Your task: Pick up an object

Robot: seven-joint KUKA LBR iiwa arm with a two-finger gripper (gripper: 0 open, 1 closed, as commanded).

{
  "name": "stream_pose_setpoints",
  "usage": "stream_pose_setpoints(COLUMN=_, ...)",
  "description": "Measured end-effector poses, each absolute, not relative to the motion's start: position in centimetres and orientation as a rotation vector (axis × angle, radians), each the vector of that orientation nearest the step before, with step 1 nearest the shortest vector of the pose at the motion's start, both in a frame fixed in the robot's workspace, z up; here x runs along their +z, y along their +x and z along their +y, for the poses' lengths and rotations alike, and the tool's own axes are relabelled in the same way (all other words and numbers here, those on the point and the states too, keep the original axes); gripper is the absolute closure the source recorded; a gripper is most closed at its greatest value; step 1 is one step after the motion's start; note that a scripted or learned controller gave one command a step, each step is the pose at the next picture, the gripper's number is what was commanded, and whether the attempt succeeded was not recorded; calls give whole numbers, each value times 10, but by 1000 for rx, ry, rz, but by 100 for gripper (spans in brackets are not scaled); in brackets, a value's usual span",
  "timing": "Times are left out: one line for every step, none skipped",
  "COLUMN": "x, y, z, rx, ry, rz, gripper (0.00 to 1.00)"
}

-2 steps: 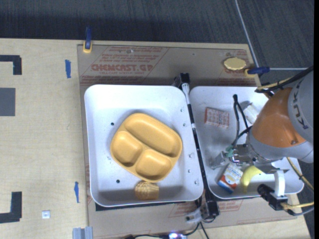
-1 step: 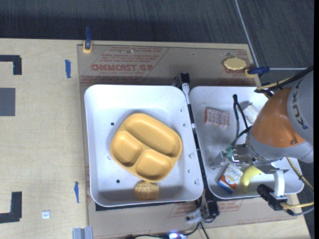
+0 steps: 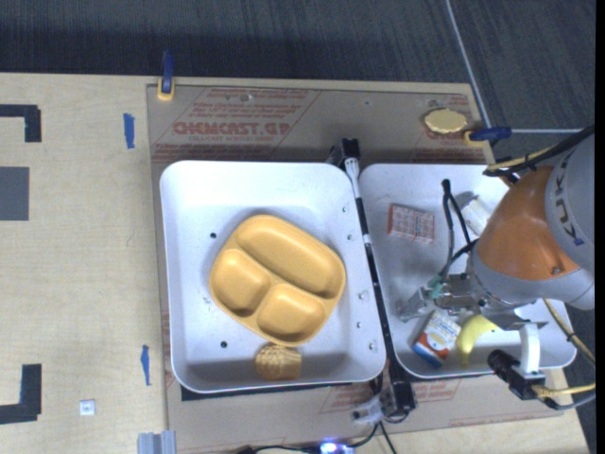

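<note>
A pale wooden bench (image 3: 76,282) holds a cardboard sheet (image 3: 236,121) with two shallow white bins side by side. In the left bin (image 3: 180,253), a yellow three-part plate (image 3: 276,277) lies at the centre, and a small tan ball (image 3: 278,360) rests at its six o'clock, against the front wall. In the right bin (image 3: 402,183), a red-and-white packet (image 3: 411,222) lies toward twelve o'clock. Near six o'clock, a small carton (image 3: 435,338) and a yellow banana (image 3: 475,336) lie just beside each other. The grey-and-orange arm (image 3: 534,239) reaches in from three o'clock; its gripper (image 3: 430,298) sits just above the carton, and how far it is open cannot be told.
</note>
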State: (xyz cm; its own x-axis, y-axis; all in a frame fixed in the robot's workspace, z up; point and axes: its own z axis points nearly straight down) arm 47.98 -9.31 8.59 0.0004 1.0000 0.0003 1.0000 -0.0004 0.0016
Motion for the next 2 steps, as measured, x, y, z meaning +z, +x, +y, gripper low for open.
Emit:
stream_pose_setpoints(x=86, y=480, z=-93, rx=2, ry=2222, rz=2220, gripper=0)
stream_pose_setpoints(x=86, y=480, z=-93, rx=2, ry=2222, rz=2219, gripper=0)
